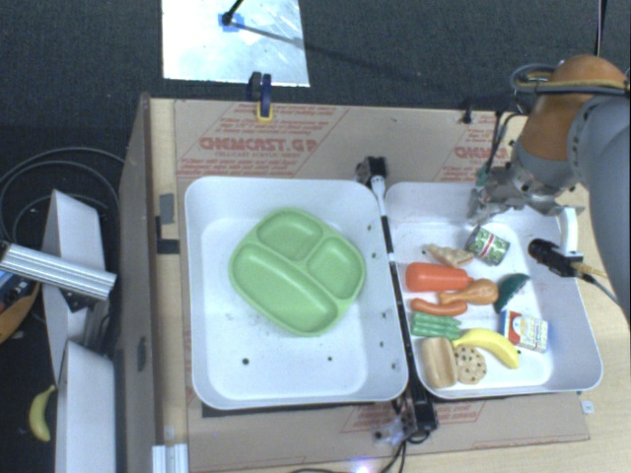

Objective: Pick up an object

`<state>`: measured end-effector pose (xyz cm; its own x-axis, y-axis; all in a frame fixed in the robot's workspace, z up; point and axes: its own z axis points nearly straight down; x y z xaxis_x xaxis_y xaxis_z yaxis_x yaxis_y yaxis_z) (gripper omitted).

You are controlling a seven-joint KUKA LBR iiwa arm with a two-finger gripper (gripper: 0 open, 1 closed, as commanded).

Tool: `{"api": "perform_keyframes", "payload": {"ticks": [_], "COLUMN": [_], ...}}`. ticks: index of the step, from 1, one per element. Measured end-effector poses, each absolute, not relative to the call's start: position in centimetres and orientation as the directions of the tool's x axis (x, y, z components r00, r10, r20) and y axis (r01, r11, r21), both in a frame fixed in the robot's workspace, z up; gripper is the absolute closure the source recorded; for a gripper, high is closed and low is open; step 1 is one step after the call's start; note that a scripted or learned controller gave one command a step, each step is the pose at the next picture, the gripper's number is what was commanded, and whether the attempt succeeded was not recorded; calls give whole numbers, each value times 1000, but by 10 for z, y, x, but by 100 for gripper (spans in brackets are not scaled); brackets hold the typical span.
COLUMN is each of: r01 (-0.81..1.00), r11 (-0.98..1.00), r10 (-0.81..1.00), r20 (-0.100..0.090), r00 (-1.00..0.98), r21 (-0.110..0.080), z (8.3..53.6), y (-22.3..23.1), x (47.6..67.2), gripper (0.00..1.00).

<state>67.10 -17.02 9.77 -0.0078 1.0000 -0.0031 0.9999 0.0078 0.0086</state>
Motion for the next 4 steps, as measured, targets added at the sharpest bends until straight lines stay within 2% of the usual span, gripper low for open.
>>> {"api": "perform_keyframes", "payload": {"ticks": [1, 2, 3, 4], "r01": [1000, 1000, 1000, 1000], "r11": [10, 0, 4, 1], "r10": [1000, 1000, 1000, 1000], "r20": [-3, 0, 0, -2], "r00": [-10, 0, -4, -1], "r21": [8, 2, 0, 3], "z": [97, 167, 125, 83], "y": [-170, -166, -151, -176], "x": [671, 627, 623, 634], "gripper": [0, 0, 0, 0]}}
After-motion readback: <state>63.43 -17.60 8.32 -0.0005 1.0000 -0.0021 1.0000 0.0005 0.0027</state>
